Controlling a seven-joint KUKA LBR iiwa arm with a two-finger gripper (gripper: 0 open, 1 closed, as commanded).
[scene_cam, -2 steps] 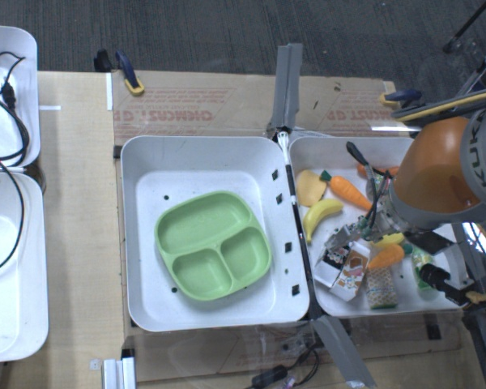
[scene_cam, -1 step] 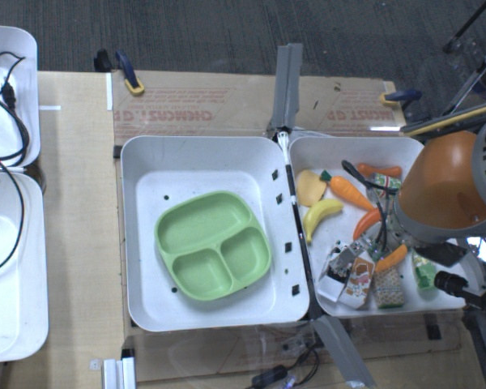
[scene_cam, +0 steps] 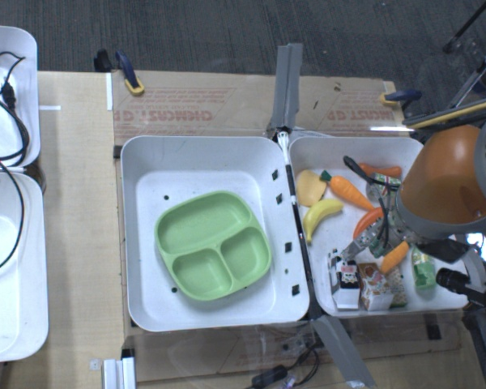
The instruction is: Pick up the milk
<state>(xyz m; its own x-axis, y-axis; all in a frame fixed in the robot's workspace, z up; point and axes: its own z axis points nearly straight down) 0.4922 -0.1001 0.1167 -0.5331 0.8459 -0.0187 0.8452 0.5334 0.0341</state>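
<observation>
The milk (scene_cam: pixel 347 285) is a small white carton with a black-and-white print. It lies near the front left corner of the right bin (scene_cam: pixel 308 241). My gripper (scene_cam: pixel 371 240) hangs below the orange wrist band (scene_cam: pixel 447 183), low over the middle of the right bin. It is just above and to the right of the milk, among the orange toy pieces. The arm's body hides much of the gripper, and nothing can be seen held in it.
A brown and red carton (scene_cam: pixel 378 287) lies against the milk's right side. Around them are a banana (scene_cam: pixel 320 215), carrots (scene_cam: pixel 350 190), a green item (scene_cam: pixel 424 272) and a tan piece (scene_cam: pixel 310 187). The left bin (scene_cam: pixel 138 217) holds a green divided plate (scene_cam: pixel 214 245).
</observation>
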